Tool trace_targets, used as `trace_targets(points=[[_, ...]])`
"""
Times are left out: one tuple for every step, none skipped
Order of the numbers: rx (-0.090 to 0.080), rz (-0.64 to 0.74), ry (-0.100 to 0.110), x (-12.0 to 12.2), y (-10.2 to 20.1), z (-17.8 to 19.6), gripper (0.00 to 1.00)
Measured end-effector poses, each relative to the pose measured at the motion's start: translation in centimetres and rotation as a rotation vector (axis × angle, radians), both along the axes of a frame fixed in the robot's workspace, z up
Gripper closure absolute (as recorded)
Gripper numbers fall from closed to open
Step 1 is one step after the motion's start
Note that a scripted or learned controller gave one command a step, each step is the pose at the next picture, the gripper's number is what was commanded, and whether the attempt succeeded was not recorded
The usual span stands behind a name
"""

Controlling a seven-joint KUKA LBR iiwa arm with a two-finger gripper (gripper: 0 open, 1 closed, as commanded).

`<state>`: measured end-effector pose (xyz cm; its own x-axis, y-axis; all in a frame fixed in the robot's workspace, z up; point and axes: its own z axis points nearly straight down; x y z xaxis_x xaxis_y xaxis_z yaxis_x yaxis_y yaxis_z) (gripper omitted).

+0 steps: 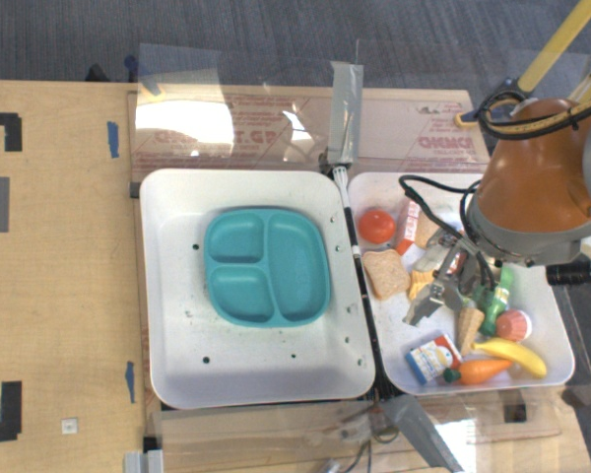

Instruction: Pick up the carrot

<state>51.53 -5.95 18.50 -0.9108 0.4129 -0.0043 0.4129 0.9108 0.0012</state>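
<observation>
Lying at the lower right of the frame, the small orange carrot with a green stub [479,371] rested on the floor of the right white bin [561,363], touching the yellow banana [515,355] on its right and just beside a blue-and-white carton [430,359] on its left. Above it, apart from it, the metal two-finger gripper [439,286] hung with its fingers spread and nothing between them, near a slice of bread [384,273] and a red tomato [377,226]. The left white bin [167,264] held a teal divided plate [268,266].
</observation>
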Motion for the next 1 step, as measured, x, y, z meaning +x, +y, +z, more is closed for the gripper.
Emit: trace_targets(points=[[0.000,-0.066,-0.006,6.72,-3.36,-8.85,0.00]])
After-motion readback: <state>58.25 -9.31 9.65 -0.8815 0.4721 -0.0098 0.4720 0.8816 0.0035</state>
